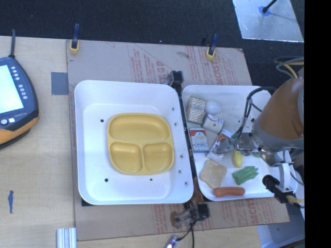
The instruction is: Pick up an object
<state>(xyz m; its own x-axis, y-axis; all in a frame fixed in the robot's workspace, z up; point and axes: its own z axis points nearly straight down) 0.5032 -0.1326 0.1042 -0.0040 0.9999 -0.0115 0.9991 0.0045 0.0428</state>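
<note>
The right bin (248,94) holds several small items. Among them are a tan waffle-like square (196,109), a white ball (213,107), a white bottle (211,123) and a small printed box (199,139). It also holds a bread slice (212,173), a sausage (229,191), a green vegetable (244,174) and a small yellow piece (237,159). My gripper (222,144) reaches in from the right, low over the bin's middle, between the box and the yellow piece. Its metal tip lies just above the bread slice.
The left bin (88,138) bears a yellow divided plate (140,142). A teach pendant (15,99) lies at the bench's far left. Clamps (210,48) hold the cardboard at the back. The arm's body (282,115) covers the right bin's right side.
</note>
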